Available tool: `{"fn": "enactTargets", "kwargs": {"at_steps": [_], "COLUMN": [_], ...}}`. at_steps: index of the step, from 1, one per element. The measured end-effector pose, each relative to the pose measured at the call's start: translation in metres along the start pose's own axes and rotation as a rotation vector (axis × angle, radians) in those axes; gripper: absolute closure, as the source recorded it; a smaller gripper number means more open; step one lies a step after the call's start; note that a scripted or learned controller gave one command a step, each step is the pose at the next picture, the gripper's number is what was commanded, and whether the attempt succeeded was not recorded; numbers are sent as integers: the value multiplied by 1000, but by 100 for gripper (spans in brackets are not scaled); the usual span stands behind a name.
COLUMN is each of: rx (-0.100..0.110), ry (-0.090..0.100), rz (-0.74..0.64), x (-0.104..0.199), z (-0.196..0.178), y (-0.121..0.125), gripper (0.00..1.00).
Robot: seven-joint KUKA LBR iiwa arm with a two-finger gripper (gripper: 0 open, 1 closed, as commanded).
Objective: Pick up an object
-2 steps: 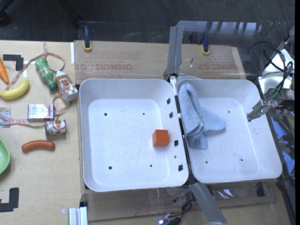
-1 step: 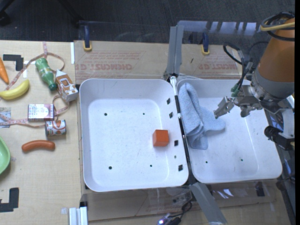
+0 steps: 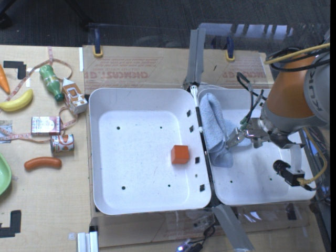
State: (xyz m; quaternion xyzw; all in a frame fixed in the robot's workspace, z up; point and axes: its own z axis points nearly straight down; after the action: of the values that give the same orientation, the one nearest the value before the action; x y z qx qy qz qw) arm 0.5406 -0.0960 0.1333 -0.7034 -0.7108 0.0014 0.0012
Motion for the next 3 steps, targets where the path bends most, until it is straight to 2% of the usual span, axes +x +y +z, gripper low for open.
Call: {"fn": "enactTargets", "kwargs": {"at_steps": [1, 2, 3], "rx": [-5, -3, -2], "ry": [-1, -2, -2], "rz": [-49, -80, -82], "x": [-9, -1, -1], "z": [41, 41, 31], "y": [42, 95, 95], "gripper": [0, 0, 100]}}
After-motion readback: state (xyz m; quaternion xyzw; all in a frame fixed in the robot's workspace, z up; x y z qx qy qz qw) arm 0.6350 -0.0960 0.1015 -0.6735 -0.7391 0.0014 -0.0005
